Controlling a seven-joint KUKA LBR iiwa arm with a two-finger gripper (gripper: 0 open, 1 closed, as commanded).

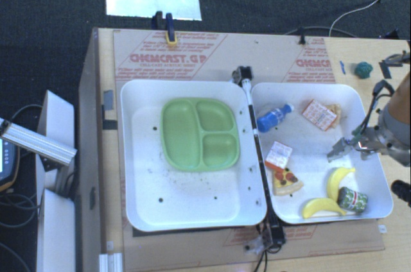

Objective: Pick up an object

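**Here, the gripper hangs over the right bin's far-right side**

Here the gripper [340, 150] reaches in from the right, low over the right bin [321, 92]; its dark fingers are small and blurred, so whether they are apart or together cannot be told, and nothing is seen between them.

Just below it lies a curved, smooth yellow banana [338, 179], and beside that a short green-and-red can [352, 199] on its side, touching a second banana [323, 207] along the bin's near wall. To the gripper's left sit a flat wedge of toy pizza [286, 182] and, touching its top, a small white-and-red carton [279, 154]. Further up and left rests a blue plastic bottle [273, 118] on its side, close to the wall shared by the bins. Above the gripper, a flat red-patterned packet [320, 114] lies tilted.

Well to the left, the left bin [144, 200] holds a pale green, three-compartment plastic plate [199, 135]. The tabletop [212, 56] is printed brown board, with a small teal object [364, 69] near its right edge.
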